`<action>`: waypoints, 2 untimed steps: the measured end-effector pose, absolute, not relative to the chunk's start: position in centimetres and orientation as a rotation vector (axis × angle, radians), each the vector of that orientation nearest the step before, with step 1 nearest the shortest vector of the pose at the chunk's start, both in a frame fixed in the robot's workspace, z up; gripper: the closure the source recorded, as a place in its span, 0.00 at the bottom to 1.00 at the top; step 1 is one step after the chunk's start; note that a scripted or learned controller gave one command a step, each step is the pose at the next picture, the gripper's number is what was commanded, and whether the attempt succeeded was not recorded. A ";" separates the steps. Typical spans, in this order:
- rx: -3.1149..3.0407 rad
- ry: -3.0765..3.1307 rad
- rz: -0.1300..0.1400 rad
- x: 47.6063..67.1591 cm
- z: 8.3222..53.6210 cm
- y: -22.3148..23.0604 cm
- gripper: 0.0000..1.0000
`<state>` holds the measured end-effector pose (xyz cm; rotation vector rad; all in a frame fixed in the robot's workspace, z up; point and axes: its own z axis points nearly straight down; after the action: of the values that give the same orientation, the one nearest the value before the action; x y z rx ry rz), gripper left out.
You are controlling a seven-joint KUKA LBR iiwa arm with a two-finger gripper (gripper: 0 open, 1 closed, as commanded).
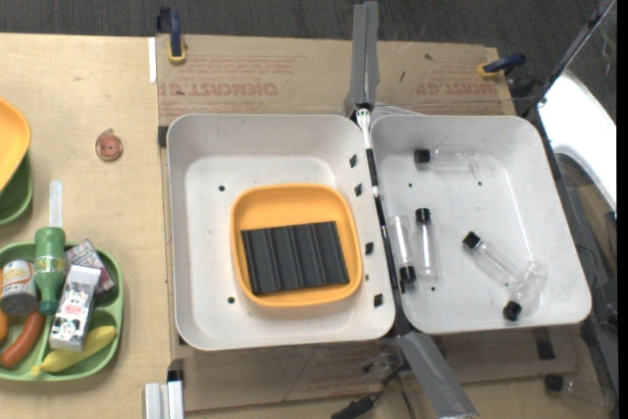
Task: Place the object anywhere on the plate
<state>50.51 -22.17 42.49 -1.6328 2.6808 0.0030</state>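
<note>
A: In the camera view, what is lying where?

B: The orange plate (294,201) is sitting in the left bin (196,162) with a dark ribbed slab (294,257) lying on it. 5 clear vials (491,257) with black caps are lying in the right bin (549,211). Whether the gripper is clenching anything, I cannot tell.

A: What are you worrying about?

B: If a vial is the object, it is looking slippery and round. It may be squirting out of a grasp, or rolling along the slab's ribs and off the plate.

A: Any writing?

B: The cardboard (265,78) is showing red print upside down, seemingly "CHEMCAST GP". The carton (71,307) label is proving too small.
</note>
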 end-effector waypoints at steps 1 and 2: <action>-2.143 2.292 0.001 47.9 44.1 -22.2 1.00; -2.484 1.916 0.002 47.9 44.1 -22.2 1.00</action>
<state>47.92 -22.18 44.10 -2.4844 1.9160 0.0018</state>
